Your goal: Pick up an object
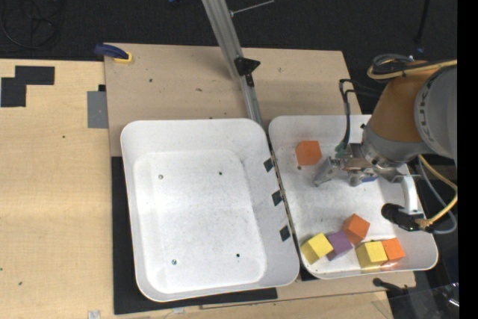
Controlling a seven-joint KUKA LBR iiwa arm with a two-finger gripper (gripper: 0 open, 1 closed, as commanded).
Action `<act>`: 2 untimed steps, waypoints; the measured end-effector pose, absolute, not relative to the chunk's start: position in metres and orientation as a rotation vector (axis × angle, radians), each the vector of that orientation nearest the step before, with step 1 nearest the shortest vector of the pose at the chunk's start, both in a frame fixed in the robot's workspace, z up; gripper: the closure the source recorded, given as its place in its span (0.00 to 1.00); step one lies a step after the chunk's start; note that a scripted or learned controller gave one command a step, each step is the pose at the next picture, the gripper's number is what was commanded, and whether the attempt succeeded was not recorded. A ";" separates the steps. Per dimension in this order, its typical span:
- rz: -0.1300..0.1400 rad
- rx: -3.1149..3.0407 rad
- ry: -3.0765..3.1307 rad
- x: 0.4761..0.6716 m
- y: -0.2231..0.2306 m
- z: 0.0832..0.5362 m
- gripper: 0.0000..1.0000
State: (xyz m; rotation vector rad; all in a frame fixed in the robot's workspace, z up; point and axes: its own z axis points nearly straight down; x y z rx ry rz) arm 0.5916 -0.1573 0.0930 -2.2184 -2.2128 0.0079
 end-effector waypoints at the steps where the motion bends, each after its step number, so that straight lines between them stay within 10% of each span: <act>1: 0.004 -2.230 -2.208 0.593 -0.159 0.107 1.00; 2: -0.003 -2.227 -2.220 0.594 -0.159 0.170 1.00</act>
